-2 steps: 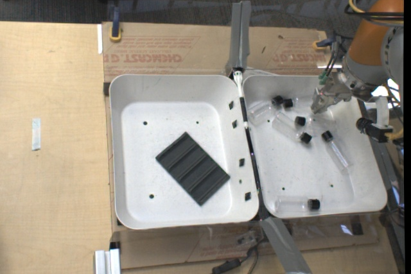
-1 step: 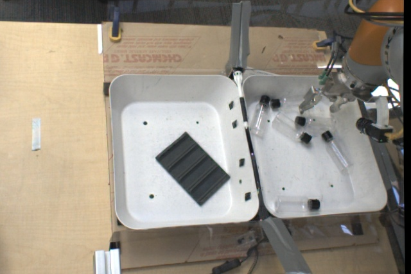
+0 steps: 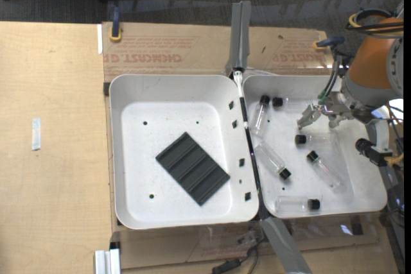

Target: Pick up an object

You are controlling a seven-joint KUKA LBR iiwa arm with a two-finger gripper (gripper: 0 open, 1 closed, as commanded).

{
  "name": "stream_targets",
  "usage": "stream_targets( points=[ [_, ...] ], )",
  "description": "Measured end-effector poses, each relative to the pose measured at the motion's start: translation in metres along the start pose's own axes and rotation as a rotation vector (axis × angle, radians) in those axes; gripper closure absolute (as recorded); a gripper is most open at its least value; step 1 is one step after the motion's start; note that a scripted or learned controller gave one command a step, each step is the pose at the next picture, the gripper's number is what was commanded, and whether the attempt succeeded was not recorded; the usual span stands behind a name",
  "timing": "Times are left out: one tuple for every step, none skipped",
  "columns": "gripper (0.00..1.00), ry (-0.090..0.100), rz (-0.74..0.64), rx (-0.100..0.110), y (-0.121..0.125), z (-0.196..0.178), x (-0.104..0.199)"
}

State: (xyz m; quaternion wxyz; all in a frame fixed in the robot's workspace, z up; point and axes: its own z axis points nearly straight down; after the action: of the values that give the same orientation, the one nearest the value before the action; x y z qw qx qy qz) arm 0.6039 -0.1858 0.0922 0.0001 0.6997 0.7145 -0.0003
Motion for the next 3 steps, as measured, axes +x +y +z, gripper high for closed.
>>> stream_targets(
  points=[
    [0.00,0.001,-0.010,0.001,-0.0487,0.0009,0.0147],
    [1.00,0.000,-0.007,0.001,-0.0490,-0.0080,0.0135],
    [0.00,0.000,-0.007,0.001,-0.0490,-0.0081,0.0135]
  ],
)
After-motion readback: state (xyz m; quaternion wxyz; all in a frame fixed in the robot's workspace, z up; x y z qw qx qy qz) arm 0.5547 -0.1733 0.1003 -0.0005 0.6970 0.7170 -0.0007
